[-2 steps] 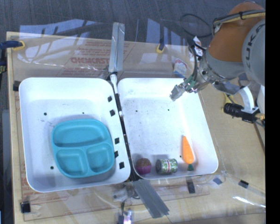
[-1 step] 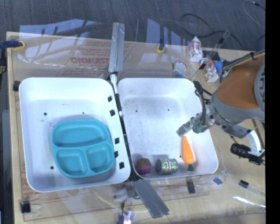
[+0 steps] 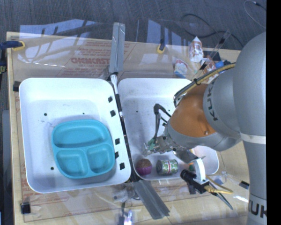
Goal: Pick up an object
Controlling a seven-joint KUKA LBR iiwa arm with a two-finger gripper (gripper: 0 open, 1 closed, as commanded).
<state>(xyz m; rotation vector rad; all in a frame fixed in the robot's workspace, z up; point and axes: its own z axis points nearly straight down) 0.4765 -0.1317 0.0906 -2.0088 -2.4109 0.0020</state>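
In the right bin (image 3: 136,102), a small dark purple ball (image 3: 144,166) lies by the front wall. A green and silver can (image 3: 167,166) lies on its side just to the right of the ball. My gripper (image 3: 153,146) is low in this bin, a little behind and above both objects. The bulky grey and orange wrist (image 3: 196,118) covers much of the bin's right half. Nothing shows between the gripper and the bin floor.
The left bin (image 3: 33,107) holds a blue three-compartment tray (image 3: 83,149) toward its front. A black-clipped divider wall (image 3: 118,125) separates the two bins. Packets and cables (image 3: 194,55) lie on the bench behind the right bin.
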